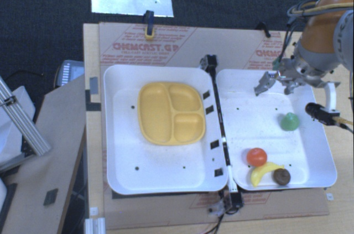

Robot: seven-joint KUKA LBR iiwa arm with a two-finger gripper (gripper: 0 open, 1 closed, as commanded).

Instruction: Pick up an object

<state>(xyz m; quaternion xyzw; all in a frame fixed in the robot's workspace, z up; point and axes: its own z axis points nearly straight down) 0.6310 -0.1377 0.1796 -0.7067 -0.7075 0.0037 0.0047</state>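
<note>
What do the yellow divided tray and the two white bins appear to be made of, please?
The yellow divided tray looks like moulded plastic, matte to satin: one even colour, rounded compartment edges. The white bins look like thin formed plastic, smooth and slightly glossy, with rounded corners and soft rims. Neither can be confirmed by look alone.

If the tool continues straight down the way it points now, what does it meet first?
Probably the bare white floor of the right bin. The tool hangs over its upper part, well away from the green ball, though depth is hard to judge.

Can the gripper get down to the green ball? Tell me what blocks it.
Probably yes: the green ball sits alone in the right bin, apart from the other items, with the gripper just above-left.
</note>
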